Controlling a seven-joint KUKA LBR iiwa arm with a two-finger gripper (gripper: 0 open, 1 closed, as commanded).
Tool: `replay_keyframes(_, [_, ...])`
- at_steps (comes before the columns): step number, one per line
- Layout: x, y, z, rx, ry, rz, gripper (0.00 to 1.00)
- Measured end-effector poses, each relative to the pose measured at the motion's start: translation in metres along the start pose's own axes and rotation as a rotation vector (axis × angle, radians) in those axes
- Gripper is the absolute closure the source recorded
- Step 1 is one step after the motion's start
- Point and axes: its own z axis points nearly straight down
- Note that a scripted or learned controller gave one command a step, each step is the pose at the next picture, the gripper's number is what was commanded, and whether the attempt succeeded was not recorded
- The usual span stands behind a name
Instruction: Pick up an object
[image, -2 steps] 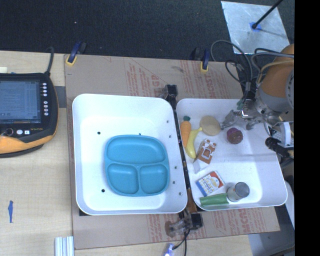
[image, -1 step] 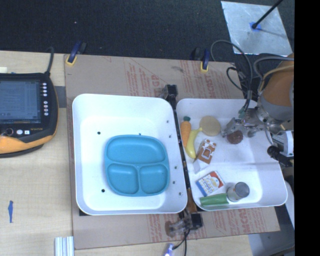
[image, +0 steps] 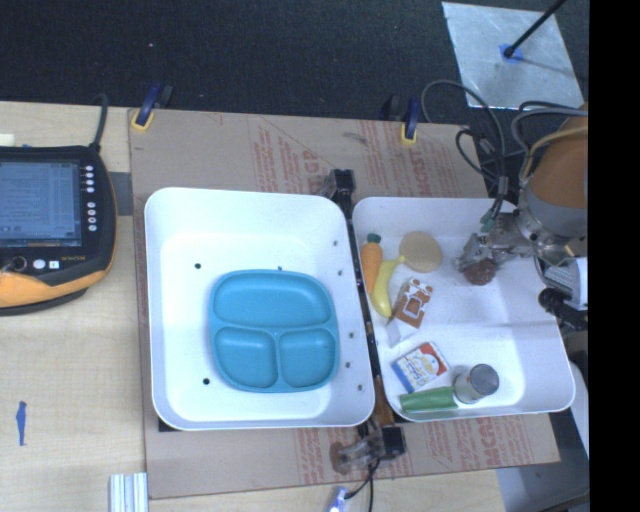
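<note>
The arm (image: 562, 175) is cut off at the right edge, and the gripper (image: 482, 262) hides whatever sits under its tips.

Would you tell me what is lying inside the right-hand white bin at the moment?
The right bin holds a carrot, banana, tan round piece, brown packet, small box, green tube and can. The gripper covers a brownish item.

Robot lab: teach pendant (image: 45, 215), cables (image: 470, 115)
</note>
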Motion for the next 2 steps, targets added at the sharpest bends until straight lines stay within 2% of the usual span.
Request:
replay_keyframes(1, [0.070,-0.041,0.010,-0.001,-0.001,-0.001,1.00])
replay_keyframes(2, [0.138,-0.048,-0.090,-0.002,0.000,0.001,1.00])
